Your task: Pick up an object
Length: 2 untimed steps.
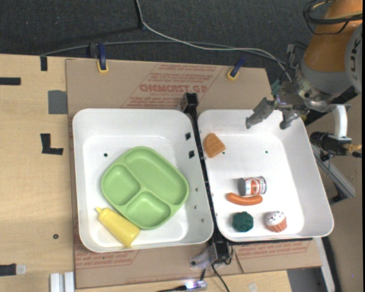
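Note:
My gripper (pixel 272 120) hangs over the back of the right bin (pixel 310 163), open, with its two grey fingers (pixel 257 115) spread apart and nothing between them. Below it in that bin lie a tan slice of bread (pixel 214 145) at the back left, a small can (pixel 252 186) on its side in the middle, and an orange hot dog (pixel 239 199) just in front of the can. A green broccoli piece (pixel 243 222) and a cupcake (pixel 275 221) sit near the front edge.
The left bin (pixel 85 132) holds a green divided plate (pixel 145 187) and a yellow squeeze bottle (pixel 117 225) at its front left corner. A black clip (pixel 190 102) joins the bins at the back. Cables run across the dark backdrop.

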Motion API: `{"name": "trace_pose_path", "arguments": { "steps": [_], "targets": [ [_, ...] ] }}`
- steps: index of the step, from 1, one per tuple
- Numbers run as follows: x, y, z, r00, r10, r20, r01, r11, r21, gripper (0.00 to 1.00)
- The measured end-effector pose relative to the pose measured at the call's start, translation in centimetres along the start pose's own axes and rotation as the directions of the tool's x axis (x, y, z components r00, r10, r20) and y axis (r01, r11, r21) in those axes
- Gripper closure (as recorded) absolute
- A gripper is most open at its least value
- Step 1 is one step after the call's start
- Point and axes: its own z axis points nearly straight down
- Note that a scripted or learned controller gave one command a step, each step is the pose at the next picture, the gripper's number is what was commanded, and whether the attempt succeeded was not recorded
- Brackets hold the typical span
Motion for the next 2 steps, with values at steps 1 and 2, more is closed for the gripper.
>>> {"name": "trace_pose_path", "arguments": {
  "steps": [1, 2],
  "targets": [
    [0.0, 0.2, -0.7, 1.0, -0.003, 0.002, 0.003, 1.0, -0.012, 0.0],
    [1.0, 0.6, 4.6, 1.0, -0.004, 0.002, 0.004, 1.0, -0.008, 0.0]
  ]
}}
